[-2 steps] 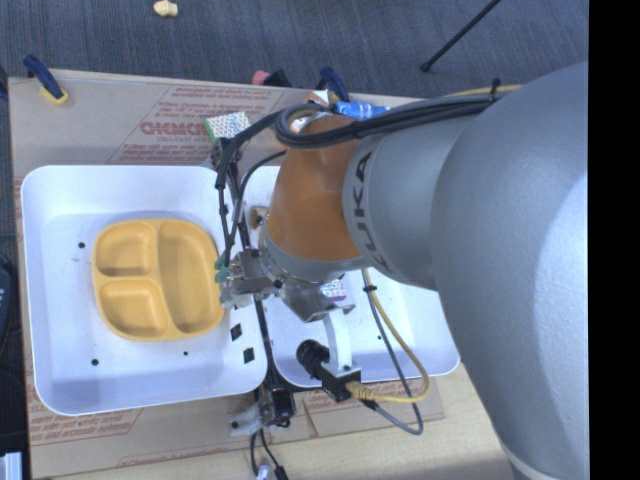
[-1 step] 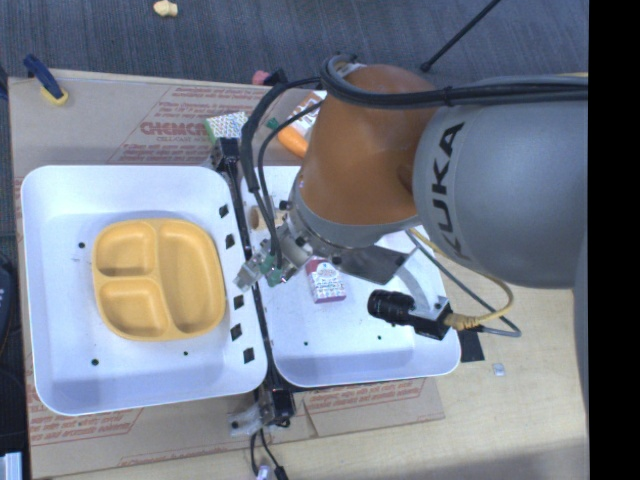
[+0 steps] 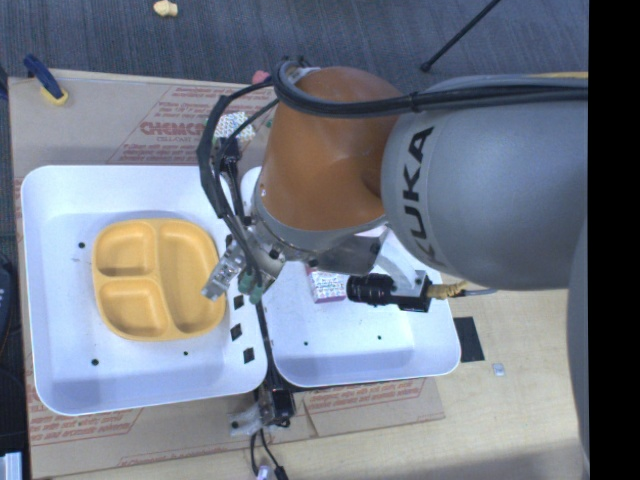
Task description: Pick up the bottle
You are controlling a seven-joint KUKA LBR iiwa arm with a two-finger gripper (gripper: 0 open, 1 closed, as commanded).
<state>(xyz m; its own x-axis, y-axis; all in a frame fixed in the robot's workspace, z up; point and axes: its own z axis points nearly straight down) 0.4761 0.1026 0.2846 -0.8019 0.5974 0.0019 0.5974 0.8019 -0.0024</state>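
Note:
My gripper [image 3: 236, 282] hangs over the ridge where the two white bins meet, beside the right edge of a yellow divided tray [image 3: 155, 278] that lies in the left bin [image 3: 50, 268]. Its fingers stand open with nothing between them. The big grey and orange arm covers most of the right bin [image 3: 400, 358], so whatever lies under it is hidden. A small pink-and-white packet [image 3: 327, 286] peeks out below the wrist in the right bin.
Small black squares [image 3: 240, 330] run along the ridge between the bins. A blue clamp [image 3: 45, 78] grips the cardboard's far left corner. A yellow scrap [image 3: 165, 8] lies on the carpet behind the bench. A black patch [image 3: 467, 338] sits right of the right bin.

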